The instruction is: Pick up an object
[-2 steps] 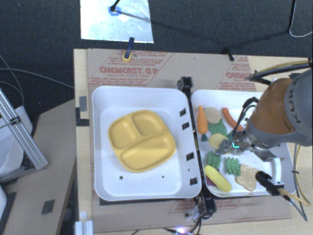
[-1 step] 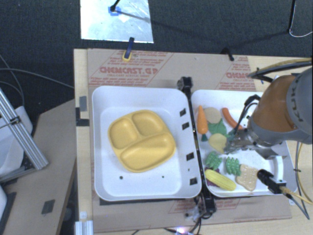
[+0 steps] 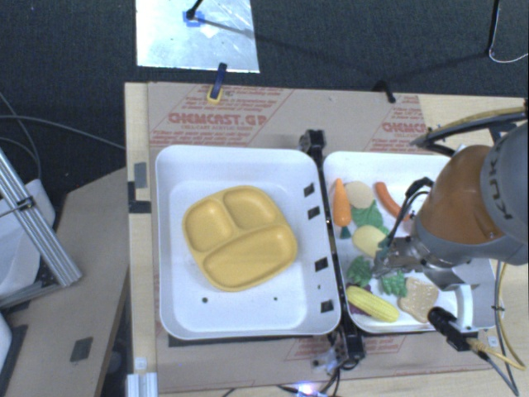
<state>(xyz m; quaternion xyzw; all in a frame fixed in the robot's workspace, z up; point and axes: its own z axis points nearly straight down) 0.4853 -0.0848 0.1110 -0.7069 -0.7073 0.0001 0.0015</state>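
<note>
The right bin [image 3: 364, 165] holds toy food: an orange carrot [image 3: 340, 203], a beige round piece [image 3: 359, 193], a red sausage [image 3: 387, 197], green leafy pieces [image 3: 368, 217], a yellow lemon-like piece [image 3: 369, 239], a corn cob [image 3: 371, 303], a broccoli piece [image 3: 394, 284] and a toast slice [image 3: 418, 298]. My gripper [image 3: 390, 259] hangs low over the middle of this bin, just right of the yellow piece and above the broccoli. The arm's grey and orange wrist covers the bin's right half.
The left bin [image 3: 178, 304] holds a yellow divided plate [image 3: 240, 236]. A black divider with clips [image 3: 324, 222] runs between the bins. A metal sheet [image 3: 197, 21] lies on the floor behind the bench, and an aluminium frame [image 3: 33, 222] stands at far left.
</note>
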